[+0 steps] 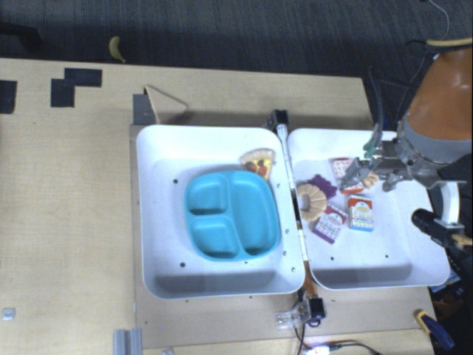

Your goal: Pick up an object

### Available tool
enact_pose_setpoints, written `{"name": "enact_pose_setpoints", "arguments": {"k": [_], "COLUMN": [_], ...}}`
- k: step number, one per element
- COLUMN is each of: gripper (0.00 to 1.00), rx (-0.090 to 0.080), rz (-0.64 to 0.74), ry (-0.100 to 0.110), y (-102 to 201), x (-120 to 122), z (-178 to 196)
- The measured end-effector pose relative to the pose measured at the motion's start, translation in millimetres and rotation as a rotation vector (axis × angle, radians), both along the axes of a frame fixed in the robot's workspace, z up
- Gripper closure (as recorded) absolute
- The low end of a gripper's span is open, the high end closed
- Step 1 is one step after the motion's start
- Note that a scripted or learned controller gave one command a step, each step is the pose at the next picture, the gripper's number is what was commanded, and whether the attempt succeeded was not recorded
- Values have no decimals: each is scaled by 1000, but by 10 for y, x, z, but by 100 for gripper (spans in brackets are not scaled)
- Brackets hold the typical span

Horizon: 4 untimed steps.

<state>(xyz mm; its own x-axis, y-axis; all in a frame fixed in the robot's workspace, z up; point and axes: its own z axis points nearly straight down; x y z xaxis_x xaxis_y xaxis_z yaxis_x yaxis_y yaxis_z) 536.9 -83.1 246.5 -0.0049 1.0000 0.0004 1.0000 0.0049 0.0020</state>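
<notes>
My gripper [367, 174] hangs low over the right bin [384, 261], in its upper middle, right above a small pile of toy food packets. Under and beside it lie a red-and-white packet [341, 168], a white carton with a red top [361, 214], a purple bunch [321, 186], a purple packet [328, 225] and a tan bread-like piece [310, 200]. Nothing is visibly held.
The left bin [159, 220] holds a blue three-part plate [231, 214] and a pizza slice toy [258, 162] at its upper right corner. A metal strip [290, 180] divides the bins. The grey arm with its orange band [443, 102] comes in from the right.
</notes>
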Motion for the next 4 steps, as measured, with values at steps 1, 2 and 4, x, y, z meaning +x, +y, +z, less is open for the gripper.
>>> {"name": "enact_pose_setpoints", "arguments": {"k": [1,2,4], "gripper": [0,100,100], "rx": [-1,-4,-4], "rz": [0,1,2], "ry": [-9,-15,-19], "y": [-128,-136,-127], "x": [791,808,820], "z": [-1467,-1346,-1235]}}
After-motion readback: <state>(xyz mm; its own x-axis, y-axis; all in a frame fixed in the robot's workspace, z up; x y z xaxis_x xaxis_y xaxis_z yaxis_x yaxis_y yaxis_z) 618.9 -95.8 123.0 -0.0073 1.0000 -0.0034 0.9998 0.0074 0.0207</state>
